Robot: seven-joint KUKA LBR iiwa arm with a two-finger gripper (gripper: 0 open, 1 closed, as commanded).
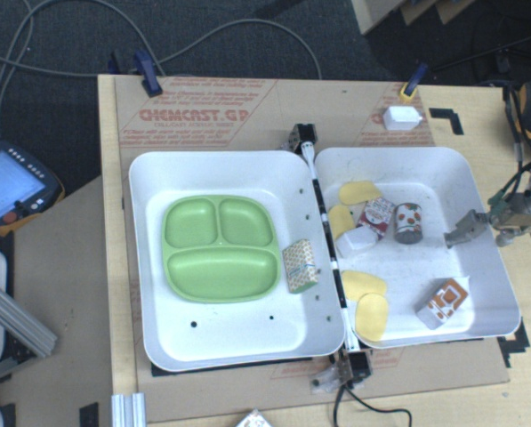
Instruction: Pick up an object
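Counter point(247, 114): brown protective sheet, two shallow white bins side by side, clipped together along the shared seam, presumably so they don't shift under arm contact.

Left bin point(149, 185): green divided plate point(221, 247) sits roughly centre, flat. Small patterned packet point(300, 266) lies just beside the plate's right edge, near the seam.

Right bin point(478, 194): holds the candidate pick objs, bunched toward the seam side. Small can point(409, 222) on its side, mid-bin. Red/white packet point(376, 213) just left of it, touching or nearly so; can't resolve. White piece point(355, 240) below that. Yellow pieces point(365, 302) strung along the seam wall, top to bottom. Orange/white carton point(443, 302) sits apart, lower right, tilted.

Gripper point(465, 229): enters from the right over the right bin's right-hand part, low, tip pointing left toward the can. State of fingers: cannot tell, too small and dark against the bin. Nothing visibly between them.

Assessment: no obj lifted; all rest on the bin floor. Approach phase, by my reading. Nearest target along the approach line is the can, w/ clear floor between it and the tip. Carton is the alt: isolated, so less risk of dragging neighbours. Can lying on its side may roll if nudged off-centre; the packet crowding its left limits room on that side.
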